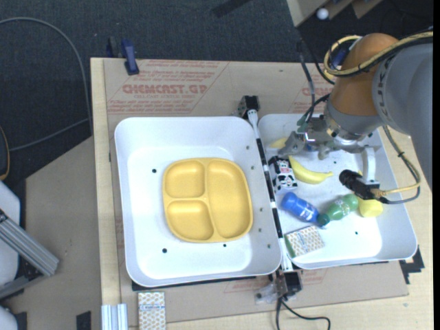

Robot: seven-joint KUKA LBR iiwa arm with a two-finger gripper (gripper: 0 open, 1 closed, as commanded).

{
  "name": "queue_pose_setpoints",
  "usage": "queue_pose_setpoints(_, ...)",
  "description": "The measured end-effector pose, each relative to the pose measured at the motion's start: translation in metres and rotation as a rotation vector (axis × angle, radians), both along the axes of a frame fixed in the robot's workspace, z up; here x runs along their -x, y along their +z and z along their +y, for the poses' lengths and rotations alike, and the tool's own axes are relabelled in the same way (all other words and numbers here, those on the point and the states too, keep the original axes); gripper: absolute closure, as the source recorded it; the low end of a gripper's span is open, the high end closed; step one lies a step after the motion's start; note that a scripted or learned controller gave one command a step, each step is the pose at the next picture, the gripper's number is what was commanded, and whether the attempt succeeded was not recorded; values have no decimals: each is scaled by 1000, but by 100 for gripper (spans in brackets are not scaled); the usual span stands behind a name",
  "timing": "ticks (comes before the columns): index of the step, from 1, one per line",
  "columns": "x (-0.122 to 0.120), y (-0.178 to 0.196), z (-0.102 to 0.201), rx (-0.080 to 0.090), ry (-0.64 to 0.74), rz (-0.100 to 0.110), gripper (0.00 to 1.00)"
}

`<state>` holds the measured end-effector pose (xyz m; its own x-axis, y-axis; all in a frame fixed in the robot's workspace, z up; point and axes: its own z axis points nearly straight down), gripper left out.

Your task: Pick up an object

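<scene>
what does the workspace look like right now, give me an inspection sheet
surface: bench bearing a left bin and a right bin
job's things: in the right bin, banana, blue bottle, green bottle, small yellow object, patterned packet, black-and-white toy
clutter: yellow divided plate in the left bin
grippers: gripper low over the right bin's far end, near the banana
cables: grey cable on the floor, left
surroundings: dark carpet
</scene>
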<state>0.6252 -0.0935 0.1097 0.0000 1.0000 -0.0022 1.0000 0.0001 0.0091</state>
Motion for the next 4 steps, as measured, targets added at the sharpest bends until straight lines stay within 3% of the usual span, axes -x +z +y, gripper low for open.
queue_pose_setpoints(1, 19, -7, -3, 1, -1, -10, 0)
queue_pose_setpoints(2, -42, 23, -60, 0, -1, 6, 0)
queue_pose_setpoints(3, -45, -4, -9, 3, 1, -3, 0)
queue_pose_setpoints(4, 41, -26, 1, -2, -1, 11, 0)
